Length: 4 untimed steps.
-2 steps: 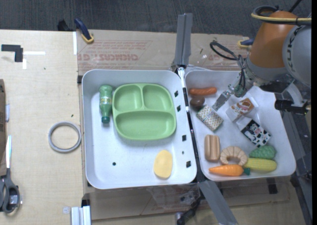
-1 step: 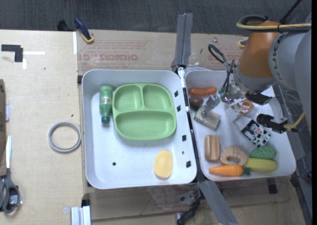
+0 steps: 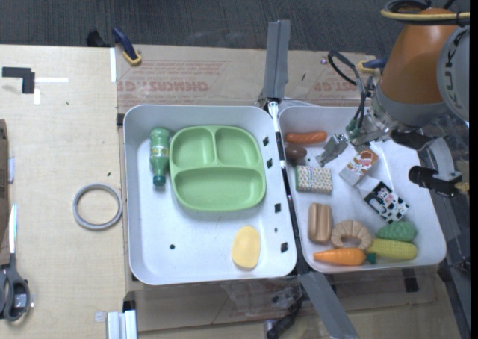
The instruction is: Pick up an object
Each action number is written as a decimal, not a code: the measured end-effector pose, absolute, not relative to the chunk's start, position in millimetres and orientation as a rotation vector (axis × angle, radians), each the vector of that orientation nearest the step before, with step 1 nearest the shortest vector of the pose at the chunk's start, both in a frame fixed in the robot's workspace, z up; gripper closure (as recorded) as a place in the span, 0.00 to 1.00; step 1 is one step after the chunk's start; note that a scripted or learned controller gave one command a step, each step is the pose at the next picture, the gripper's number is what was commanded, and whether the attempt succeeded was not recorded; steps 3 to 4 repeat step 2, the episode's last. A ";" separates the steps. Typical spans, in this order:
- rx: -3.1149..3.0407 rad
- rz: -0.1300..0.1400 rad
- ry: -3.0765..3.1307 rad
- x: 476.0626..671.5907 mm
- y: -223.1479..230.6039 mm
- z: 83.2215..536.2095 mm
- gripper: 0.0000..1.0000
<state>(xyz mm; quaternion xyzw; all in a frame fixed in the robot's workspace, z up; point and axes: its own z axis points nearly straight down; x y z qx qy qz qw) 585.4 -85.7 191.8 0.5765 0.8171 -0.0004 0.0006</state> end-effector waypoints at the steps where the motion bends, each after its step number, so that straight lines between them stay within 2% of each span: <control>1: 1.813 -0.002 2.564 637.2 -168.2 202.4 0.00; 2: 1.600 -0.001 2.702 589.2 -200.8 95.2 0.00; 4: 1.600 -0.001 2.702 589.2 -200.8 95.2 0.00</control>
